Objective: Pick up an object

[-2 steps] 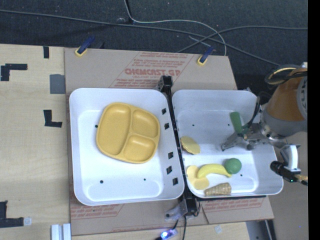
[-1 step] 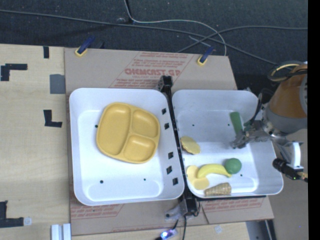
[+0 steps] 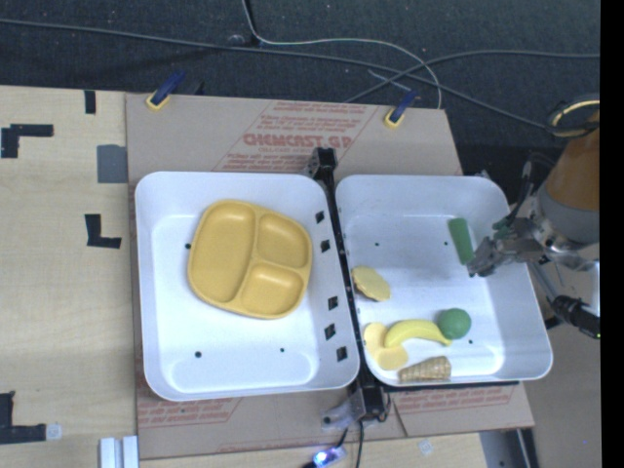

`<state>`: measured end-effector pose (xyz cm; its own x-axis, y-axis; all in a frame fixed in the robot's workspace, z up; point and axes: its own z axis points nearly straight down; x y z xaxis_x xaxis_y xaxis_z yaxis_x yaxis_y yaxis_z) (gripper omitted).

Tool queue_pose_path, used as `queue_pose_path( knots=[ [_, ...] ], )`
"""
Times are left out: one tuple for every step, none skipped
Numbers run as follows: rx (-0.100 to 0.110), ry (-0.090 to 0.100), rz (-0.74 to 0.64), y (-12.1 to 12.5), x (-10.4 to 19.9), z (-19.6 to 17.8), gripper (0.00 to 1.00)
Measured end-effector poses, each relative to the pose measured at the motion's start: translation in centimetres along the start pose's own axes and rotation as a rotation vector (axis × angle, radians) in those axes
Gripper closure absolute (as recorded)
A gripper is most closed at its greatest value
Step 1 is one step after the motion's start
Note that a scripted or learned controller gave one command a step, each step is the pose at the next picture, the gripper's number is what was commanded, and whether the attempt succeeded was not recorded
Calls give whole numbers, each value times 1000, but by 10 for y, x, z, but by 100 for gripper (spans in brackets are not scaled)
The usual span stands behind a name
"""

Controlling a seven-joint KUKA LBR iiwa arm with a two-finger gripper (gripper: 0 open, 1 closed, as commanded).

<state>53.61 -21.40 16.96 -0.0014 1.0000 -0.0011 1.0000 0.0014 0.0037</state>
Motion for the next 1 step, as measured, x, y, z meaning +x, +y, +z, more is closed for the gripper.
queue_pose_path(
  knots=[
    [-1,-1,0,1,0,-53,100]
  ],
)
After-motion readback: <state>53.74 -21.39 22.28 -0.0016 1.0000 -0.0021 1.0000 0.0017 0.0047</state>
